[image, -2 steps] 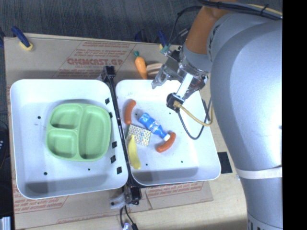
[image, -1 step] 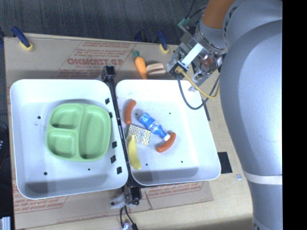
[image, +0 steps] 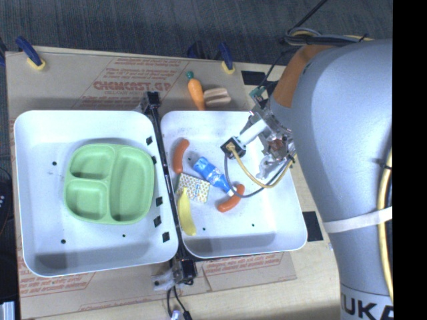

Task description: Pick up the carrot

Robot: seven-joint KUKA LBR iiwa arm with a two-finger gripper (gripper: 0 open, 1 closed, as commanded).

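Camera view: approach step, nothing grasped yet. Pincer [image: 275, 153] hangs over the right bin [image: 283, 229], in its upper right part. Whether it is spread or pressed together, cannot tell; it's too cluttered with cabling. Nothing visibly pinched.

The carrot [image: 195, 92] lies outside the bins on the counter [image: 87, 79], up and left of the pincer, well apart, just beside a small wooden-looking block [image: 217, 97].

Next move, as I judge: travel up-left past the bin rim, align along the carrot's long axis, descend.
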